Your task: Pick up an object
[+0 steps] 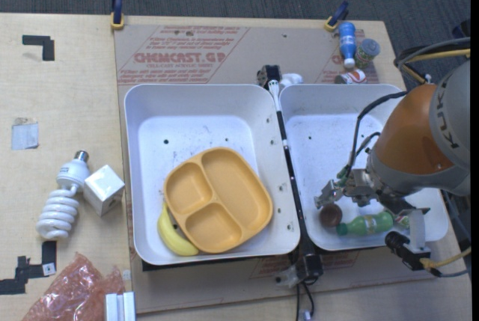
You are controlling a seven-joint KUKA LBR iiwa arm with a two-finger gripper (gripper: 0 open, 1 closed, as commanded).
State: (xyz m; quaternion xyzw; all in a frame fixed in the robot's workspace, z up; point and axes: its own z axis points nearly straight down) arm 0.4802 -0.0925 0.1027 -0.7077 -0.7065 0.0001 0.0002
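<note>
Gripper [329, 196] low in right bin, brown ball [330, 215] just below fingertips

L bin [142, 125]: yellow tray [218, 199] w/ banana [174, 235] under its edge fills lower half; upper half open. R bin [314, 125]: arm [415, 144] hangs over right side, green bottle [367, 224] + brown ball [330, 215] crowd bottom; upper-left floor free.

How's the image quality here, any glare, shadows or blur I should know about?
Camera view: even, soft lighting; mild glare on the white bins; the yellow tray casts a faint shadow; the arm shades the right bin's floor; the gripper area looks slightly soft.
</note>
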